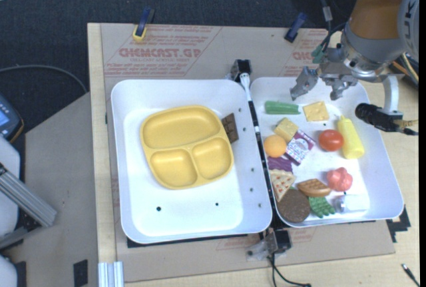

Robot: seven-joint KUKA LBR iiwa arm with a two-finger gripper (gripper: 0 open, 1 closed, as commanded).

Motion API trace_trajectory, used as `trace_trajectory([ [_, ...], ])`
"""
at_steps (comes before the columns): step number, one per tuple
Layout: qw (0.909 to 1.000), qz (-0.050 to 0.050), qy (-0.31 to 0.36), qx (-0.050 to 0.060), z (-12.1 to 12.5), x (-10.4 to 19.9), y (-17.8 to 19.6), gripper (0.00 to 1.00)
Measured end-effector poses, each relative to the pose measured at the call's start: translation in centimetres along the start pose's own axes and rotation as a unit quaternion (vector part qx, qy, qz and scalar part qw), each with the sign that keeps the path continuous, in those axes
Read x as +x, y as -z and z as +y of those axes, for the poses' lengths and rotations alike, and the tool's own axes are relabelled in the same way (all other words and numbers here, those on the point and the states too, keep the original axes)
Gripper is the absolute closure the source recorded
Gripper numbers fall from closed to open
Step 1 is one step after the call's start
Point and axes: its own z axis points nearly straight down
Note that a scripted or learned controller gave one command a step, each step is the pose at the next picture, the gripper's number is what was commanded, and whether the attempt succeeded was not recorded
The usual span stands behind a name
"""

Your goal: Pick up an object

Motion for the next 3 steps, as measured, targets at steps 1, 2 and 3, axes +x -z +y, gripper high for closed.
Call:
trace_trajectory([
  [1, 1.0, -0.001, 0.001, -0.007, 0.2, 0.0, 0.9, 0.0],
  [2, 1.0, 0.0, 0.001, -0.004, 0.4, -0.6, -5.2, 0.0],
  [3, 1.0, 0.0, 0.001, -0.005, 0.3, -0.3, -9.5, 0.0],
])
